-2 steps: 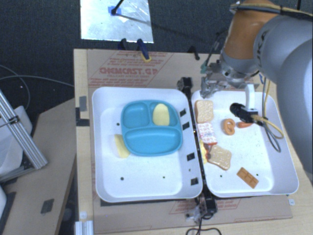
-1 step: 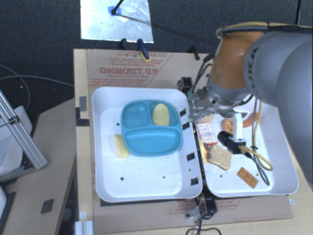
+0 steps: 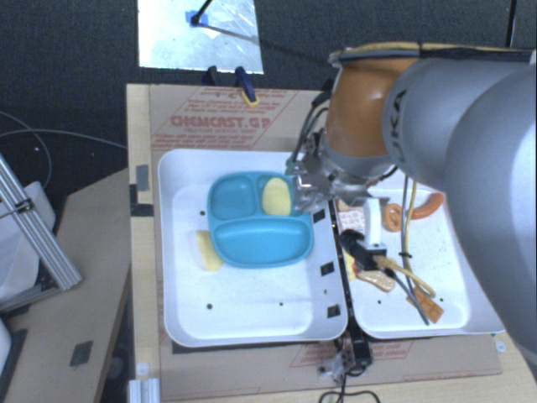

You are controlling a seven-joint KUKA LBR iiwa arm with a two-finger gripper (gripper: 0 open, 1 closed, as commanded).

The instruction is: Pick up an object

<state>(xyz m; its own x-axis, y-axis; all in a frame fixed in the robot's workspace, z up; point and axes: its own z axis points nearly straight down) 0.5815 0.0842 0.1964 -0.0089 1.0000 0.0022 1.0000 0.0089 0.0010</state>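
Bench (image 3: 88,242): a tan surface; a brown printed cardboard sheet (image 3: 222,120) lies under both bins.
Left bin (image 3: 252,300): white and shallow, with a few small dark specks on its floor.
Yellow wedge (image 3: 208,251): lies on the left bin's floor, touching the lower left edge of the plate.
Blue plate (image 3: 260,242): a divided plate in the middle of the left bin, one large compartment nearest the camera and two small ones behind it.
Yellow oval piece (image 3: 276,197): sits in the plate's rear right compartment, just left of the pincer.
Pincer (image 3: 304,188): hangs low over the right edge of the plate, close to the wall between the bins; I cannot tell how far open it is, and nothing can be seen in its hold.
Arm (image 3: 457,116): grey with an orange band, covers the rear of the right bin.
Right bin (image 3: 461,280): white.
White and red packet (image 3: 353,220): near the dividing wall.
Orange ring (image 3: 393,217): just right of the packet.
Orange curved piece (image 3: 429,205): beside the ring, toward the rear.
Tan piece (image 3: 377,282): nearer the camera.
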